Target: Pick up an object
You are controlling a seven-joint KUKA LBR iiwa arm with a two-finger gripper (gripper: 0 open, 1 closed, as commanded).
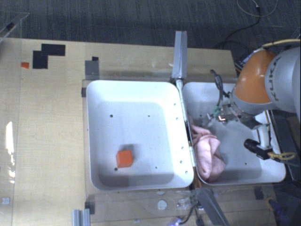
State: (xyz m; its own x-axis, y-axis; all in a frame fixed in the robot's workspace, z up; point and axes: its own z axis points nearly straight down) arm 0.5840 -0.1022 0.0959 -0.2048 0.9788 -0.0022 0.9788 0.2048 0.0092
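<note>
Camera view looks down at a slant on a pale wooden worktop (47,140) that carries two shallow white bins side by side. Nearest the lower edge, a metal bracket (81,217) stands at the worktop's front left, and some clear fittings (183,204) sit just below the seam between the bins. In the left bin (99,126) an orange block (124,158) lies alone on the floor toward the near left corner, well apart from the walls. In the right bin (244,168) a pink cloth (207,152) is bunched against the left wall, just beside the divider, reaching toward the near corner. Farther back, the grey arm (287,79) with its orange band (254,81) reaches in from the right over the right bin, and the jaws (221,116) hang just above and beyond the cloth; I cannot tell how far they are open, and nothing shows between them. A black part (256,147) sticks out below the wrist over the bin's right side. A grey post (180,55) rises at the far end of the seam. Beyond, black shapes (47,54) and a small orange square (25,65) lie at the worktop's far left, and a cable (256,6) loops on the dark floor.
</note>
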